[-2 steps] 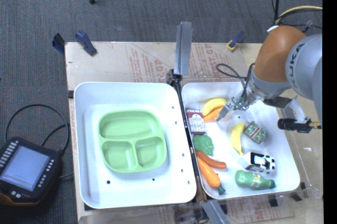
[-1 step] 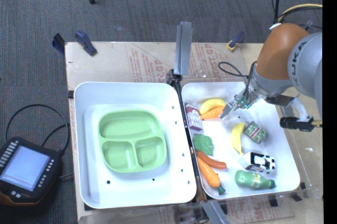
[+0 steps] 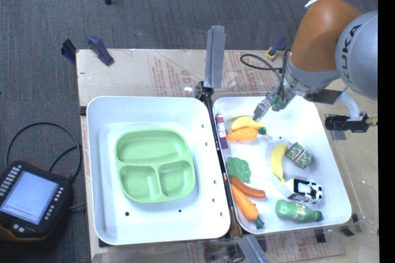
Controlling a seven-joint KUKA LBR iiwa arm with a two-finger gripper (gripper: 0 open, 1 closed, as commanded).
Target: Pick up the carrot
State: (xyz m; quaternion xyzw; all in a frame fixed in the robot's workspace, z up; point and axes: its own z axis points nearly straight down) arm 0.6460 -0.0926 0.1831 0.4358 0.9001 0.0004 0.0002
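An orange carrot (image 3: 245,204) with a green leafy tip lies near the front left corner of the right bin (image 3: 330,160), beside a red-orange sausage (image 3: 249,189). A second orange vegetable with a green end (image 3: 243,135) lies further back, under a yellow piece (image 3: 245,123). My gripper (image 3: 259,112) hangs at the back of the right bin, tilted down and left. Its tip is just above the yellow piece, far from the front carrot. I see nothing held in it.
The right bin also holds a banana (image 3: 278,161), a green leafy vegetable (image 3: 238,168), a small green-red box (image 3: 300,155), a black-and-white carton (image 3: 303,190), a green bottle (image 3: 297,212) and a purple stick (image 3: 220,129). The left bin (image 3: 99,126) holds a green divided tray (image 3: 155,165).
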